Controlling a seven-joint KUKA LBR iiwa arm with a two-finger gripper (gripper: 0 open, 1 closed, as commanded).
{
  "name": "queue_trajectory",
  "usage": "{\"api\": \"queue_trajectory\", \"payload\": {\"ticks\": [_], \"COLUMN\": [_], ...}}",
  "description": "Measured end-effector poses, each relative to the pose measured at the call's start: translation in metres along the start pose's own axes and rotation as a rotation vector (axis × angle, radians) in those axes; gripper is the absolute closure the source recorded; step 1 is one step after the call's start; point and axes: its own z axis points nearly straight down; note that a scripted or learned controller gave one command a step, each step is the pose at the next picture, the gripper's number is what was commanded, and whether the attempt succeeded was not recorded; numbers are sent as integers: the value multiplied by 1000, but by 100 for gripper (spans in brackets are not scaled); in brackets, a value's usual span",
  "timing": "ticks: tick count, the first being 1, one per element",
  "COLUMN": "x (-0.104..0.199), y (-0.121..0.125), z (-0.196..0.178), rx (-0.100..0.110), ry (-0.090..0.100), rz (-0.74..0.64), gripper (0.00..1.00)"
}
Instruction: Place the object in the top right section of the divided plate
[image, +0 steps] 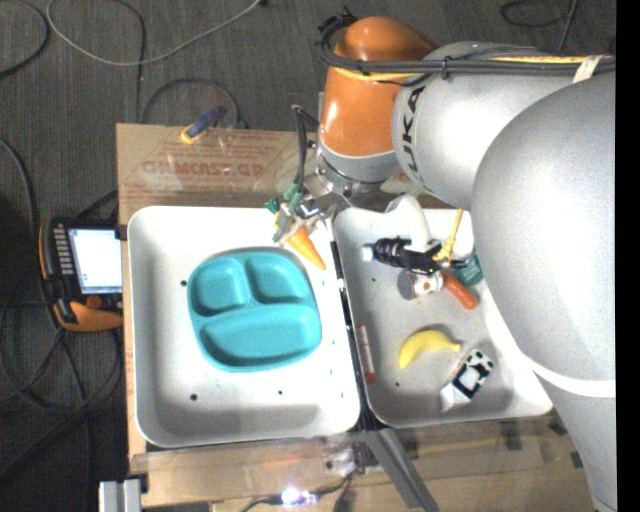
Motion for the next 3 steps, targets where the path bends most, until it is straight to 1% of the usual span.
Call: {"api": "queue_trajectory", "payload": {"ticks": [1,2,3], "x": [0,-2,-47], "y": [0,-5,11], "z": [0,-49,6], "rx": [0,-2,0], "ry": [-1,1,1], "rz": [0,26,194], "gripper": [0,0,0]}}
